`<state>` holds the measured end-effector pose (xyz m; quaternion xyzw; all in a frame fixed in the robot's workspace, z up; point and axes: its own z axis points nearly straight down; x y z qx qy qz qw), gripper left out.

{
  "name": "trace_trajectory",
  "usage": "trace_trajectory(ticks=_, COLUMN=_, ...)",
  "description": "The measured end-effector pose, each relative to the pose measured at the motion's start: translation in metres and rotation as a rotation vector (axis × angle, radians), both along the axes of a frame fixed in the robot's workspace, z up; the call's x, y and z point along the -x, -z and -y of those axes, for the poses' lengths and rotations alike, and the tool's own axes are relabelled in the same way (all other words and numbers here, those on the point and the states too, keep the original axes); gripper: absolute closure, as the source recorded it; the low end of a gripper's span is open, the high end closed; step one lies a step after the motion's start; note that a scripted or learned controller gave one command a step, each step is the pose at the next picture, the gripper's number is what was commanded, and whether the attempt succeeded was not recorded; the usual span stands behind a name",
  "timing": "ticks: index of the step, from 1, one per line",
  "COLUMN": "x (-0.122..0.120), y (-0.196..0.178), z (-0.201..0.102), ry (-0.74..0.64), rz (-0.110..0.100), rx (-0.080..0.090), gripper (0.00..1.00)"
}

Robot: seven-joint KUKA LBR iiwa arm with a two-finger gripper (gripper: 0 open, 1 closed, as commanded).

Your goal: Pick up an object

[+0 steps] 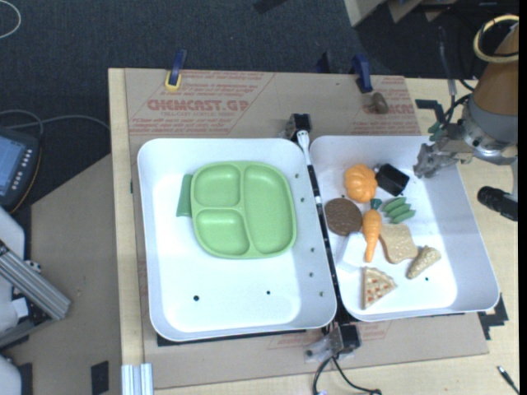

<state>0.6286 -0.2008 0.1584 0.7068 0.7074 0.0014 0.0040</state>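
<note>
The right bin (469, 245) holds several toy foods: an orange fruit (360, 183), a black block (390, 178), green beans (398, 211), a brown round patty (342, 216), a carrot (372, 234), a toast slice (398, 243), a small bread piece (423, 262) and a pizza slice (376, 286). My gripper (430, 160) hangs over the bin's upper right part, to the right of the black block and apart from it. I see nothing held in it.
The left bin (165, 286) carries a green divided plate (244, 209). The two bins meet at a ridge (317, 220) down the middle. The arm's orange band (498, 89) and grey wrist reach in from the right above the bin's far corner.
</note>
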Motion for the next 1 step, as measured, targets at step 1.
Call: trace_trajectory(ticks=1, x=-0.0085, y=-0.0474, z=0.0037, ry=0.000, rz=0.000, rx=0.000, gripper=1.00)
